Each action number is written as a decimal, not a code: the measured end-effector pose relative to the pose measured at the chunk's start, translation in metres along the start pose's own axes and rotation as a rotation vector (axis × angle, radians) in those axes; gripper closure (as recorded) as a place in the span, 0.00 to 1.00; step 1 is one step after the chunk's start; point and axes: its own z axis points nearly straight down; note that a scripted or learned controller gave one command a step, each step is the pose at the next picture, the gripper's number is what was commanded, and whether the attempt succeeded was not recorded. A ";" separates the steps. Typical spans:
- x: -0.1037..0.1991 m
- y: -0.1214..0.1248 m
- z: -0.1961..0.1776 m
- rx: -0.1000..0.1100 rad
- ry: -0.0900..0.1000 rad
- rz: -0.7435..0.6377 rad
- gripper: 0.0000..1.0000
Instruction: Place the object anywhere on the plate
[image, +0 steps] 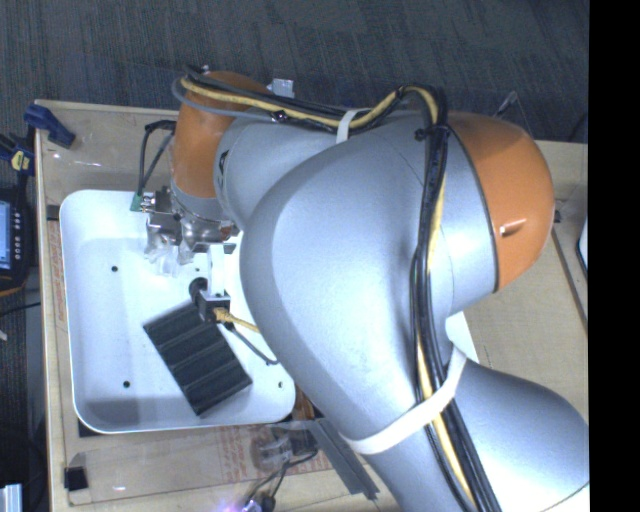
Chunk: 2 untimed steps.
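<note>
The hand (170, 238) hangs low over the upper left part of the white bin (85, 300), its metal fingers pointing down toward the bin floor beneath the orange wrist band. Whether they are spread or closed I cannot tell; they blur together against the white, and nothing can be seen between them.

Just below and slightly right of the hand lies the dark ribbed block (196, 358), a flat grey-black slab with parallel grooves running along its length, set at a slant on the bin floor. It is near the hand but apart from it, not under the fingers. It looks rigid and fairly light, probably plastic or rubber, not fragile. The grooved top may give some grip, though a flat slab lying low offers little height to pinch. The likeliest hold is across its narrow width, fingers straddling the long sides near the middle so it does not tip.

A small dark fitting with a yellowish cable (215, 310) sits at the block's upper end, close to the arm (350, 300).

The bin rests on a pale wooden table (60, 140).
</note>
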 end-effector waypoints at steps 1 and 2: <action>-0.019 -0.015 -0.088 -0.014 0.003 -0.052 1.00; 0.003 0.009 -0.046 -0.011 0.004 0.259 1.00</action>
